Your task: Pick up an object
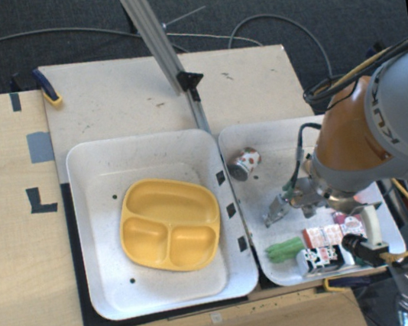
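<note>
Desk (137,84) with two white bins: the left bin (93,239) holds a yellow divided plate (169,224). The right bin (259,261) holds a small cup (245,163) at its far left, and a green object (284,249), a red-and-white packet (323,237) and a black-and-white item (319,257) along its near edge. Claw (276,212) low over the bin's middle, nothing seen between its tips; whether spread or pressed together cannot be told.

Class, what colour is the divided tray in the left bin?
Yellow; the divided tray shows best in the camera view.

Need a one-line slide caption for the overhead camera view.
KUKA arm's gripper low in the right bin near a green object and small cup; yellow divided plate in the left bin.
</note>
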Motion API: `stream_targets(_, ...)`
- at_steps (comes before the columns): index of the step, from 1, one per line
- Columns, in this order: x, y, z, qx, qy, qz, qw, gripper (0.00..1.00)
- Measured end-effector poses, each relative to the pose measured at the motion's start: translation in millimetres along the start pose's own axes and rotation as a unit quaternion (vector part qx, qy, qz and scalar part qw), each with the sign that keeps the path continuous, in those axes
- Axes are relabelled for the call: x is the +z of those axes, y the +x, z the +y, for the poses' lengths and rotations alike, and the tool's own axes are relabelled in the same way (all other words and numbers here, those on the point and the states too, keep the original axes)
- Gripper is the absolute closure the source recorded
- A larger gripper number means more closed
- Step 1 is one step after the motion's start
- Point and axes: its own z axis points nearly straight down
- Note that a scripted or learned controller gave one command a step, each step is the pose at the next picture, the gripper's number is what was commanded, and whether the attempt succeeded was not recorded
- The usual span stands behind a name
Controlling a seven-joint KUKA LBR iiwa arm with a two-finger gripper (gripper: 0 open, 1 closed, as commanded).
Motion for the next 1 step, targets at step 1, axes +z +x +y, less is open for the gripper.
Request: stream_targets(1,47.8,-0.2,0.2,0.000,-0.004,-0.001,1.0000,0.00)
